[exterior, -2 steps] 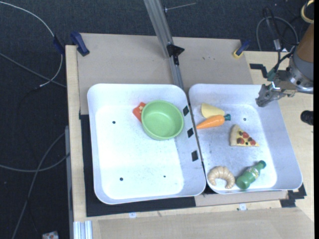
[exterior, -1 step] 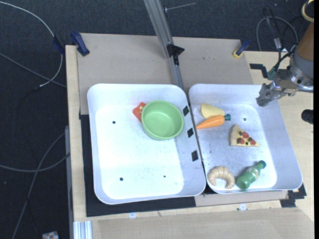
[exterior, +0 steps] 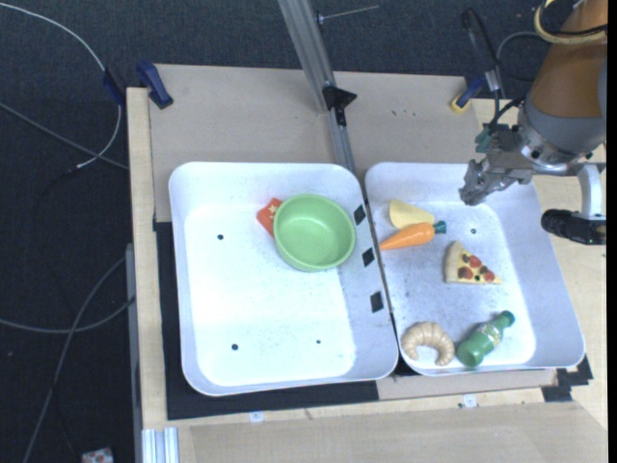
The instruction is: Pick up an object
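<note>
Two shallow white plastic bins sit side by side on the tan wooden surface [exterior: 241,114]. Left bin [exterior: 241,345]: a light green round plastic bowl [exterior: 313,231] near the upper right corner, upright, mouth up; a small red-orange toy piece [exterior: 267,214] touching its left rim, mostly hidden by the bowl, shape unclear. Right bin [exterior: 540,287]: a pale yellow wedge-shaped toy [exterior: 408,212] at upper left, an orange toy carrot with a green tip [exterior: 409,236] just below and touching it, lying roughly level. A toy pizza slice with red dots [exterior: 469,266] at mid bin, apart from the carrot. A tan toy croissant [exterior: 430,341] at the lower edge, just beside a small green toy bottle [exterior: 483,340] lying tilted, cap toward upper right. No readable writing or labels on anything.

Grey arm with orange band [exterior: 569,75] comes in from the right; the dark pincer [exterior: 474,193] hovers over the upper part of the right bin, above and right of the carrot, nothing seen between its tips. Cannot tell if it is spread or closed.
</note>
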`<state>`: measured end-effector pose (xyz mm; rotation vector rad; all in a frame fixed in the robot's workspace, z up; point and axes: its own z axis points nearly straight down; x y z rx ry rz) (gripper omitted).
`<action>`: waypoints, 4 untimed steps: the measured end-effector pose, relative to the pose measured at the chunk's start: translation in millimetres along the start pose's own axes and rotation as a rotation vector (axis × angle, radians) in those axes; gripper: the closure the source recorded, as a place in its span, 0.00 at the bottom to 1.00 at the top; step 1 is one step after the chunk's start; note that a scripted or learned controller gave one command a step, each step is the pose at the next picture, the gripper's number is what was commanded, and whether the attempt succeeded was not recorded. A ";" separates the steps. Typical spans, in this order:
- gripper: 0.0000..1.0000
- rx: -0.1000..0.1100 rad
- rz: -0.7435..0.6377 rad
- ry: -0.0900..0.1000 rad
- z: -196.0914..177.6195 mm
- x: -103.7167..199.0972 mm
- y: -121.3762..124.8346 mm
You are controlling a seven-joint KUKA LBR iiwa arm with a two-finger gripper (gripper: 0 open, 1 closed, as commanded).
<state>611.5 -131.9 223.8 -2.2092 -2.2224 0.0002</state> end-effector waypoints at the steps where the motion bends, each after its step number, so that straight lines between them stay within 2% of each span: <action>1: 1.00 -0.002 -0.001 -0.001 -10.2 60.3 2.9; 3: 1.00 -0.005 0.001 -0.003 3.5 164.0 20.8; 4: 1.00 -0.009 0.000 -0.002 -14.0 217.0 27.4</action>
